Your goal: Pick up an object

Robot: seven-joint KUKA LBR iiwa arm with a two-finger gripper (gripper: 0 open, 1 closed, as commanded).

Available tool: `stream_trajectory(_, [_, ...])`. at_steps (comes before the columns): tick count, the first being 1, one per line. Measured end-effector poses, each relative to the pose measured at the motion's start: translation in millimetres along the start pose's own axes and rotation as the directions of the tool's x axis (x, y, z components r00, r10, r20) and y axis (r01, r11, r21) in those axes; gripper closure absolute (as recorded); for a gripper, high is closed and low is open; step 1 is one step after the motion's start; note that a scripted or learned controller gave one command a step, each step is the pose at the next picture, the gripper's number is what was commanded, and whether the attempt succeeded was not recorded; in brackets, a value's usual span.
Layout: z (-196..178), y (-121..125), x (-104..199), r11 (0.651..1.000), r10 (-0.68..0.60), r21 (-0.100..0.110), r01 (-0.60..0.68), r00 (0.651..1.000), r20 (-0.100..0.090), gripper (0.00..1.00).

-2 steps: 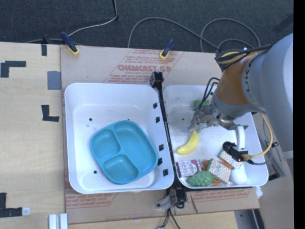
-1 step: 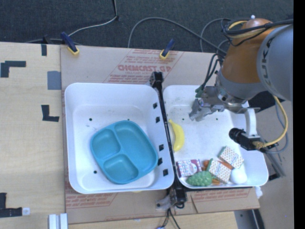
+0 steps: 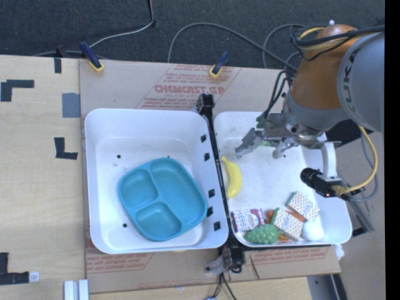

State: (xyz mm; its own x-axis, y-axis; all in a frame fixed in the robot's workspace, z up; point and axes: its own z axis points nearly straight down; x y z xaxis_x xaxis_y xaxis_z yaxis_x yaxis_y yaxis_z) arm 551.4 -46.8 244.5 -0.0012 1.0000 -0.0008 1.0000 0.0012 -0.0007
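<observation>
the claw (image 3: 267, 144) hangs over the upper part of the right bin (image 3: 340, 230), its 2 fingers spread apart with nothing between them. the nearest pick looks like the banana (image 3: 234, 177), lying just below and to the left of the claw against the bin's left wall, its long axis running roughly top to bottom. the other toys sit farther off along the bottom edge.

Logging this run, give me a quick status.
Gripper open, holding nothing, above the right bin. Banana lies by the divider. No obstruction.
</observation>
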Motion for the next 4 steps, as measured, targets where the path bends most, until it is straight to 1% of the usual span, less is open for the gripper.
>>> stream_trajectory(1, [61.1,32.8,-2.7,1.0,0.0,0.002,0.0,1.0,-0.001,0.0])
stream_trajectory(2, [60.6,36.9,1.6,1.0,0.0,0.001,0.0,1.0,0.0,0.0])
stream_trajectory(3, [60.4,82.0,-13.1,1.0,0.0,0.0,0.0,1.0,0.0,0.0])
stream_trajectory(4, [60.5,19.0,-16.7,1.0,0.001,0.001,-0.001,1.0,0.0,0.0])
